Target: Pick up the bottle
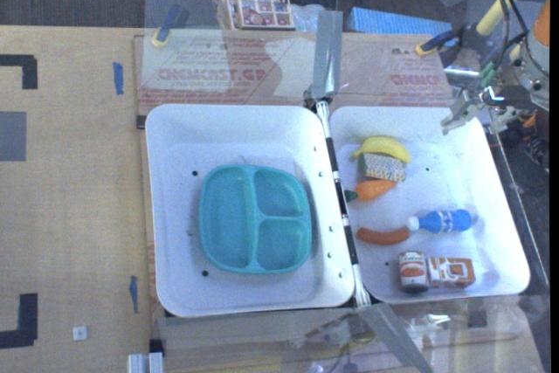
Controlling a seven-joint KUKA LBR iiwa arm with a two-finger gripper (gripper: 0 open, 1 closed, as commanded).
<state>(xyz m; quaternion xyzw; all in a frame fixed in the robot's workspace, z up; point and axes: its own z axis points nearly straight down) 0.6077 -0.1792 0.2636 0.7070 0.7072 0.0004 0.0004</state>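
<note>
The bottle (445, 221) is blue with a white cap and lies on its side in the right bin (500, 188), cap pointing left, towards the front right. My gripper (472, 116) hangs above the bin's far right corner, well behind the bottle and apart from it. Its fingers are open with nothing between them.
The right bin also holds a banana (383, 148), a small patterned block (384, 167), a carrot (376, 188), a sausage (383, 235), a can (412, 270) and a small carton (451, 272). A teal divided plate (255, 219) lies in the left bin (166, 144). Boxes and clutter stand behind the bins.
</note>
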